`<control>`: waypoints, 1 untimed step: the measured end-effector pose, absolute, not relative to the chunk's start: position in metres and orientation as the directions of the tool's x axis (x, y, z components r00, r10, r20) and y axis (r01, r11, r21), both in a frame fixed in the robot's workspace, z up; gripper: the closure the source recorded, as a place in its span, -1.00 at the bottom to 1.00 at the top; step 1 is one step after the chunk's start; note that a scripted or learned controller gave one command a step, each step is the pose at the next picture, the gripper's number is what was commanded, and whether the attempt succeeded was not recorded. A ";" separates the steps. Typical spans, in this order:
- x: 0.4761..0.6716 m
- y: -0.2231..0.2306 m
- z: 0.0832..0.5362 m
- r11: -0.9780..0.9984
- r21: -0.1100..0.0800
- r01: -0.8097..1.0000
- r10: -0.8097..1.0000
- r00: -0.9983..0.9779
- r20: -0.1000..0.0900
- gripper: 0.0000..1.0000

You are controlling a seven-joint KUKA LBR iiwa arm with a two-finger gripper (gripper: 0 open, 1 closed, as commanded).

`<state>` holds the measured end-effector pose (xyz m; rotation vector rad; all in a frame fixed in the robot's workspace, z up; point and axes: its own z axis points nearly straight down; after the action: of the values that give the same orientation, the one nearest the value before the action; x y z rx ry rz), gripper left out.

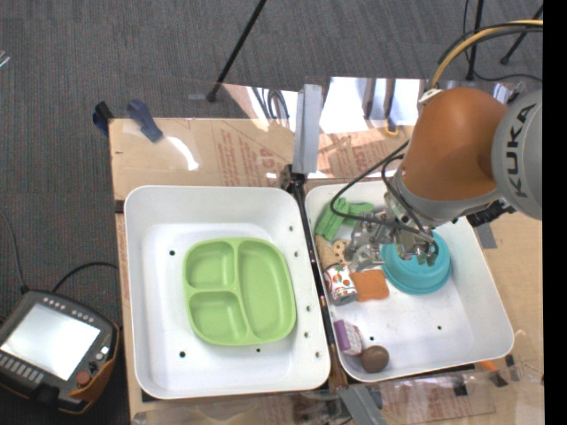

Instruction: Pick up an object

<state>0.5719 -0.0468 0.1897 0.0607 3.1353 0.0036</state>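
Observation:
My gripper (383,240) hangs low over the right bin (461,326), under the orange wrist band. It sits between a green object (339,216) on its left and a teal bowl (418,268) on its right, partly covering the bowl's near rim. Just below it lie an orange block (372,286) and a small printed can (340,283). A brown ball (375,358) and a purple-and-white item (349,336) rest near the bin's front edge. I see nothing held.
The left bin (151,228) holds a light green divided plate (239,290). A metal post (307,131) rises behind the bins' shared wall. A pendant with a screen (53,348) lies on the floor at lower left.

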 end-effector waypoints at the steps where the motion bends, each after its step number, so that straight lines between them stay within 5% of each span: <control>1: 0.560 -0.029 0.243 1.000 0.001 0.014 0.014 -1.000 -0.006 1.00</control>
<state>0.5598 -0.0288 0.2427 0.0215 3.1354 0.0017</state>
